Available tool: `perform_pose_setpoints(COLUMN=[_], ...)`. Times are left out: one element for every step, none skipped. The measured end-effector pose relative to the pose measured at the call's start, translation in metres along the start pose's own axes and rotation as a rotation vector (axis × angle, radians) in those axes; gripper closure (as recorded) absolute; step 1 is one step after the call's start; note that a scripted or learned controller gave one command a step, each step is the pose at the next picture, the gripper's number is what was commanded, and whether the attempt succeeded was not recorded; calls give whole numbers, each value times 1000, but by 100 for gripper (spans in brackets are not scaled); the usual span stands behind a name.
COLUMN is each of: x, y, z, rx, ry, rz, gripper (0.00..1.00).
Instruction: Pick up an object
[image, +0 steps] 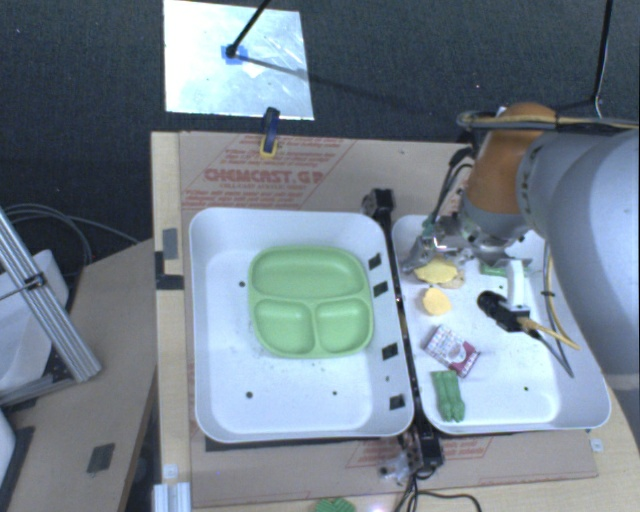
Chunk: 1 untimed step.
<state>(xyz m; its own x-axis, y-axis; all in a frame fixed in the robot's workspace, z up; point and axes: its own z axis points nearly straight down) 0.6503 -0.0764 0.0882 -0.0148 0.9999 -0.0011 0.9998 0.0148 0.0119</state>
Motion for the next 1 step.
perform_pose_setpoints(x=[48], y=[-37], z=[-103], rx=[6], ry=[3], rz=[6], gripper=[100])
